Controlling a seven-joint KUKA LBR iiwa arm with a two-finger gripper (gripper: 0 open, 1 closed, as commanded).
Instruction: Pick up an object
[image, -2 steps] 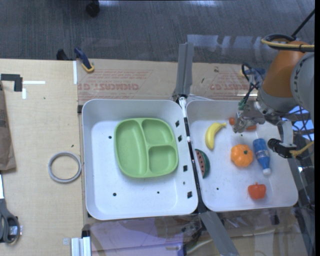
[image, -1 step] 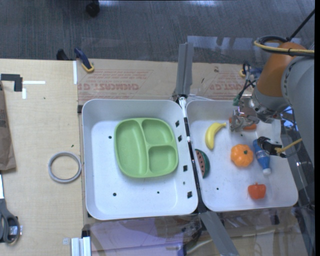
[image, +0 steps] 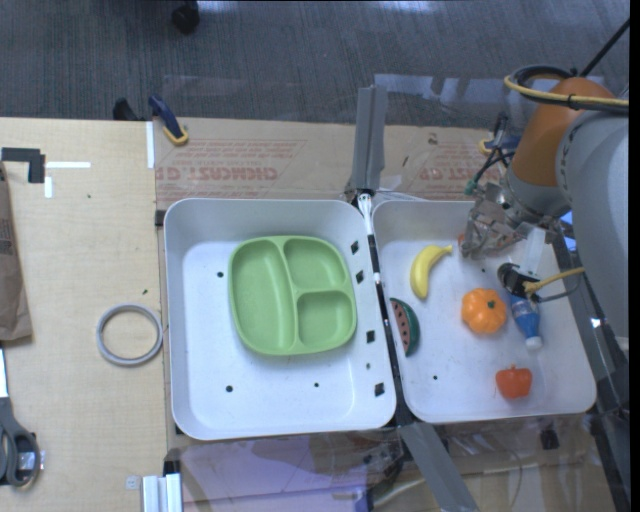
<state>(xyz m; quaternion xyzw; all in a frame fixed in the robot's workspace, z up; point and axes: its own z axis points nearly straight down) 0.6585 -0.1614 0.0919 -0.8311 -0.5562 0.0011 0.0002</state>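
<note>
**Gripper poised over the right bin's far edge**

The two-finger metal gripper (image: 487, 237) hangs at the right shallow white bin's (image: 440, 395) twelve o'clock side; whether it is spread or pressed together I cannot tell. A curved yellow banana (image: 428, 268) lies at its eight o'clock. A round orange fruit (image: 484, 311) sits at the gripper's six o'clock, a small blue-and-white bottle (image: 524, 320) just beside it, a red tomato-like toy (image: 514, 382) beyond. A green three-compartment plate (image: 293, 294) fills the left white bin (image: 190, 400).

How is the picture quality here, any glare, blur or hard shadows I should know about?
Camera view: lighting is even and soft, with only faint shadows under the green plate and the banana. The white bins are bright but not blown out. Focus is fair across the bench; the end effector looks slightly soft, its fingers hard to make out. Straight edges bow slightly near the borders.
</note>
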